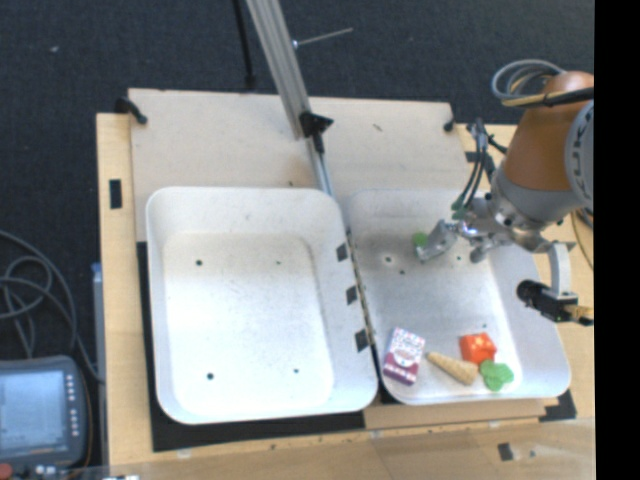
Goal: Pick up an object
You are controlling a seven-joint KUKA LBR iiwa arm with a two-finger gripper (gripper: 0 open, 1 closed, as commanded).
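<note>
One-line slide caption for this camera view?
Gripper over the right bin, apart from the purple box, cone, red piece and green piece at its near edge.

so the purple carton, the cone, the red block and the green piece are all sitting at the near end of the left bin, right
Not quite: the camera view shows the purple carton, cone, red block and green piece at the near end of the right bin, not the left one.

Matt speckled white plastic bins (pixel 250 298), pale wood bench (pixel 220 138), ribbed metal rail (pixel 275 38), dark carpet-like floor (pixel 100 28)
</note>
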